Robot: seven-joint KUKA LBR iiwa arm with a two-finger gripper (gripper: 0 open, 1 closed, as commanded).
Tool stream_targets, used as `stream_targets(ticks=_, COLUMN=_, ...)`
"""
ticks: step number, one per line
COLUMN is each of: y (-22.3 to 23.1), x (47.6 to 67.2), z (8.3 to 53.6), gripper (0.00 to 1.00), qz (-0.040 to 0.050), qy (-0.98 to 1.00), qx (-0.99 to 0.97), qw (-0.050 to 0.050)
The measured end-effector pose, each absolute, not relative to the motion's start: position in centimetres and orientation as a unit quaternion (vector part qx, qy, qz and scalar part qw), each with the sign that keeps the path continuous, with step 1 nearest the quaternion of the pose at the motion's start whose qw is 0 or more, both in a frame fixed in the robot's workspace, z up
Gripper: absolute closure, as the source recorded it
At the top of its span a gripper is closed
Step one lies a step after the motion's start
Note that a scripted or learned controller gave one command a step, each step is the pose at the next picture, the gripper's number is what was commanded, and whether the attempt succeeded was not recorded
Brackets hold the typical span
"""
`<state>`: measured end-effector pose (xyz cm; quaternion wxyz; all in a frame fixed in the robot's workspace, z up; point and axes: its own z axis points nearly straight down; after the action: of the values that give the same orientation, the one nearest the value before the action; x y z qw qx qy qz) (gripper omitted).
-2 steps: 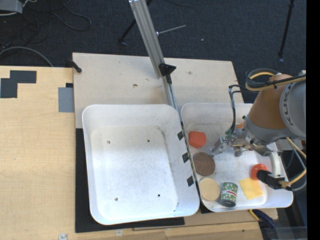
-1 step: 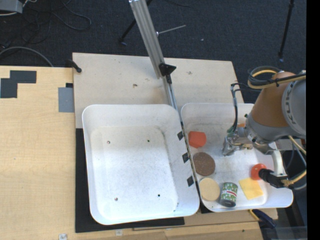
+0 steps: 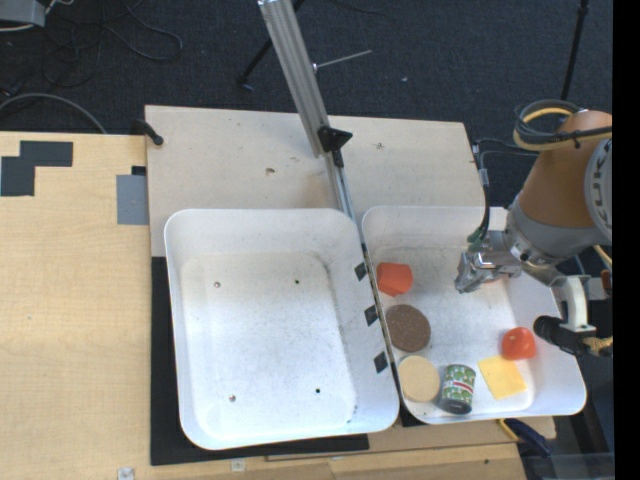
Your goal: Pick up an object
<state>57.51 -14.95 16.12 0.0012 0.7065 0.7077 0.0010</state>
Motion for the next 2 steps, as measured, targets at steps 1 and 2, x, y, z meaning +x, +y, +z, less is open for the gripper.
stream_targets(ticks=1, y=-14.56, x=57.72, z=22.38, gripper=1.00, qz=0.0014, qy=0.708, qx=0.706, qw=0.002)
stream_targets(ticks=2, y=-14.63, x=57.74, z=23.38, gripper=1.00, qz=-0.0001, qy=0.708, qx=0.706, qw=0.000)
